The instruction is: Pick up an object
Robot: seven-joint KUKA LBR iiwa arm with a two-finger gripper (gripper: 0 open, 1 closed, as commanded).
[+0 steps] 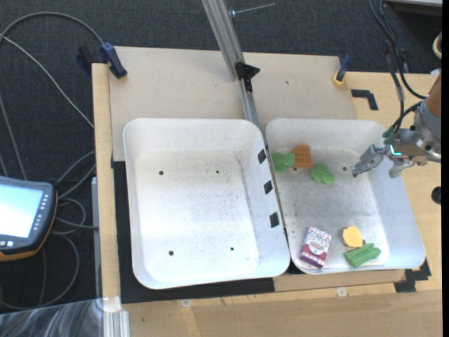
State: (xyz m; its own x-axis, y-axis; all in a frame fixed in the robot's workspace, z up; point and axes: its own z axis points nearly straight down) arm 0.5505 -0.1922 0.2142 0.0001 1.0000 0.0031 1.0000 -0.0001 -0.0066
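My gripper [379,164] hangs over the right edge of the right bin [403,209], its two fingers spread open with nothing between them. In that bin's upper left lie a green piece [283,161], an orange-brown block [302,156] and another green piece [323,174], all well left of the gripper. Near the bin's front edge sit a small purple and white packet [316,246], a yellow piece [352,236] and a green ridged piece [363,254].
The left bin [196,202] sits beside the right one, split by a ridge with black clips [267,187]. A metal pole [224,30] slants across the back of the bench. A tablet [21,216] and cables lie off the left side.
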